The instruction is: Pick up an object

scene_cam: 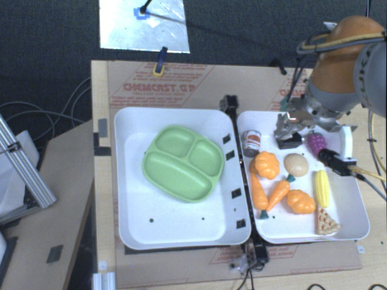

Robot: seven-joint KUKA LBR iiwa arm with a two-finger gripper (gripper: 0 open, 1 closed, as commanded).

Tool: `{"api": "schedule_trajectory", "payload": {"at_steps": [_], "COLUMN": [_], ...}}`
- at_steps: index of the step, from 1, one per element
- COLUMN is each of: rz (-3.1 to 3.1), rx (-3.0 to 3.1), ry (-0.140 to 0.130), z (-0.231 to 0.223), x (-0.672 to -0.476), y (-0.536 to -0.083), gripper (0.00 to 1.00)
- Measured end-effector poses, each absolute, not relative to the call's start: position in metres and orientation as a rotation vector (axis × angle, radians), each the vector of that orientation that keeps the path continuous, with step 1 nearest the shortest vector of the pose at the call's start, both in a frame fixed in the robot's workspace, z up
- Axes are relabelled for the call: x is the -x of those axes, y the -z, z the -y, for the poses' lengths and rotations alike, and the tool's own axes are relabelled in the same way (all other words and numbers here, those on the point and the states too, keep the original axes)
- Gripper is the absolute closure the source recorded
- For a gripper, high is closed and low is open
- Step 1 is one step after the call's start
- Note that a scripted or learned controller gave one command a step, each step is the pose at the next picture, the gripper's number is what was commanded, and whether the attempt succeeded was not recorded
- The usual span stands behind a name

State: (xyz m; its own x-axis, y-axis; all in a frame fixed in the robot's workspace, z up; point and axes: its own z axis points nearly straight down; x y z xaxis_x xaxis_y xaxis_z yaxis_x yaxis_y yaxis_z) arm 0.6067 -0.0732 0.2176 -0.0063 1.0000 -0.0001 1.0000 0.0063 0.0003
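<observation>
Pizza (326, 222): nearest us, a toy slice at 5 o'clock in the right bin (361, 222), tucked near the front rim.
Corn (321, 188): just above the slice, lying lengthways near the right wall.
Carrots (268, 193): two, forming a V at 7 o'clock, close to the divider between the bins.
Orange pair: one pepper (300, 202) just beside the carrot tips, another (266, 164) higher up at centre-left.
Egg (295, 164): dead centre, a little open floor around it — looks the easiest take, I'd say.
Can (251, 142): at 10 o'clock, near the back-left corner; walls crowd it.
Grapes (316, 142): purple, at 1 o'clock, just beside the hand.
Hand (289, 139): low over the back of the right bin at 12 o'clock, between can and grapes; open or clenched, I can't tell, and nothing shows gripped.
Left bin (130, 222): carries a green tray (183, 162), with bare white floor all round it.
Worktop (199, 83): cardboard under both bins, free behind them.
Room: the arm comes from 3 o'clock, so the right rim and the grapes are the likely snags.
</observation>
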Motion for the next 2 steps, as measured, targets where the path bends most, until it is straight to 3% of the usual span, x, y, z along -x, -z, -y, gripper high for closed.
{"api": "schedule_trajectory", "payload": {"at_steps": [2], "rz": [-2.221], "rx": [-2.219], "ry": [-0.003], "z": [0.081], "x": [-0.599], "y": [-0.233], "gripper": [1.00]}}
